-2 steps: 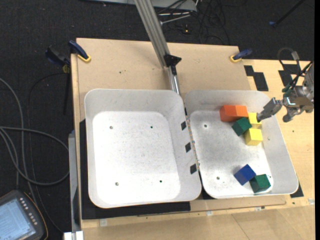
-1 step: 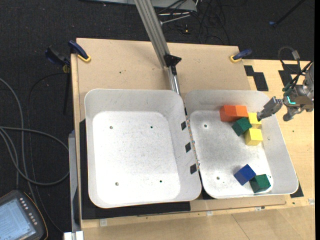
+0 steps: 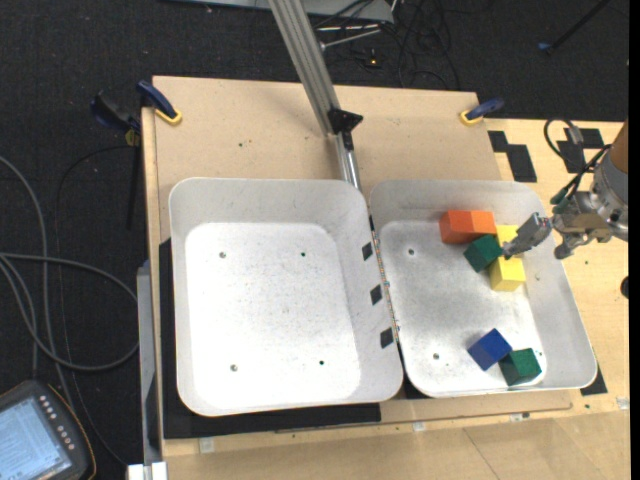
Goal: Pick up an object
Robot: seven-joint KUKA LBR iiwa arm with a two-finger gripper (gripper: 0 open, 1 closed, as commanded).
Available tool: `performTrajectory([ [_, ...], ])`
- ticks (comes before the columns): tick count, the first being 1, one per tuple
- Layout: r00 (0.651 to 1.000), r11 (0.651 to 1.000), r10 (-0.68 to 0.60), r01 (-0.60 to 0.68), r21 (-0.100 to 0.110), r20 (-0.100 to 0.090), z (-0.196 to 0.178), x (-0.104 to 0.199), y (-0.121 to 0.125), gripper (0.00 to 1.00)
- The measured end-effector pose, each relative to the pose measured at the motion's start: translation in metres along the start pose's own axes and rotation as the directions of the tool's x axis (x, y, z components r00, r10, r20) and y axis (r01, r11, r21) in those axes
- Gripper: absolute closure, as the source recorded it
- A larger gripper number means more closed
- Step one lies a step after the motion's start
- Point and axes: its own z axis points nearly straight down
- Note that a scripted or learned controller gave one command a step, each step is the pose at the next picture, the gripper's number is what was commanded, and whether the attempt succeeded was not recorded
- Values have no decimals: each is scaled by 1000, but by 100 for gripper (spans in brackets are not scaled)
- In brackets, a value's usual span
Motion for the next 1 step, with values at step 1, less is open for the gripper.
performTrajectory([
  [1, 1000, 1000, -2, 2, 1, -1, 58, 9, 4, 0],
])
